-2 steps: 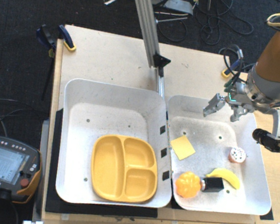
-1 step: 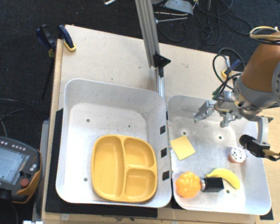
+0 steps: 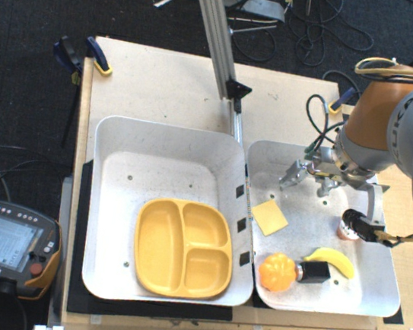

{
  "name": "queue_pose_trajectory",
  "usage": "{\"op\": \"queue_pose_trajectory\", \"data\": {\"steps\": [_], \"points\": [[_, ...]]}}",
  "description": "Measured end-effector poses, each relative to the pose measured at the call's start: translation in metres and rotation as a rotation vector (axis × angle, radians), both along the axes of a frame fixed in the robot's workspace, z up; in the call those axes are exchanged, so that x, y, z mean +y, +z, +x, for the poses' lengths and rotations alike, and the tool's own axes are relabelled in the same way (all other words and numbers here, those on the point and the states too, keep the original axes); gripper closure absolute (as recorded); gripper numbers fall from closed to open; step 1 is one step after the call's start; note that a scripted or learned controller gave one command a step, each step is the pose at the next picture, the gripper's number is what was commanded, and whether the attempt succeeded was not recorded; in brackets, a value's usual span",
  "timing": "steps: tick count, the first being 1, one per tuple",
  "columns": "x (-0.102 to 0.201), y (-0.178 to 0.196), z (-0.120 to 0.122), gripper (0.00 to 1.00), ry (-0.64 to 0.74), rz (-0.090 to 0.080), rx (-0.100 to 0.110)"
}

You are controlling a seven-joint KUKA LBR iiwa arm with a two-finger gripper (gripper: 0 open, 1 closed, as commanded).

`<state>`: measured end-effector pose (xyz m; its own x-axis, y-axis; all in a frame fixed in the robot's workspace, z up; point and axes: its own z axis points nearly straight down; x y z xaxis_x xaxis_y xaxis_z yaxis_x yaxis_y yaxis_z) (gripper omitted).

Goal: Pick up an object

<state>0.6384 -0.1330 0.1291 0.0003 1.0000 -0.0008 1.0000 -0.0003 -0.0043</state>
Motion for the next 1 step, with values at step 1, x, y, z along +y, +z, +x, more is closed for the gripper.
{"op": "queue_pose_trajectory", "data": {"steps": [1], "points": [[0.0006,-0.0363,-0.0008,0.0,0.001,0.001,0.0]]}}
